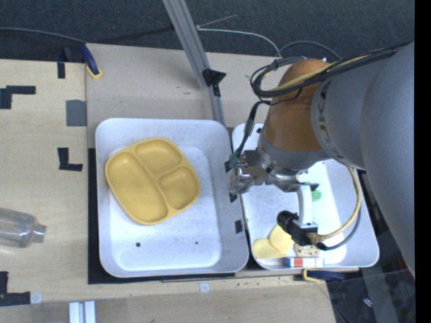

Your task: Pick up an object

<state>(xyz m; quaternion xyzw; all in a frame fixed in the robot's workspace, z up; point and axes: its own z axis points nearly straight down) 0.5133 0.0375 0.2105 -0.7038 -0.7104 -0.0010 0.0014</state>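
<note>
Two bins: a left bin point(108, 247) and a right bin point(360, 251), both shallow and white, sat side by side on the tabletop point(40, 180).
Yellow plate: a mustard-yellow plate point(151, 179) lay flat in the far-left part of the left bin. It had rounded corners and a raised rim, was split into three compartments, and was turned at a slant to the bin's walls.
Plate surface: it looked smooth and matte, with one long compartment on the left and two smaller ones on the right.
Yellow pieces: some pale yellow pieces point(271, 245) lay close together in the near-left corner of the right bin; their shape could not be made out.
Striped stick: a thin stick point(303, 262) banded white, red and blue lay along the right bin's near wall, just beside the yellow pieces.
Arm: the grey arm point(367, 113) with its orange band reached in over the right bin.
Claw: the claw point(244, 173) hung over the left edge of the right bin, well apart from the plate; whether it was spread or pressed together could not be told.
Bottle: a clear plastic bottle point(17, 229) lay on its side on the tabletop, left of both bins.
</note>
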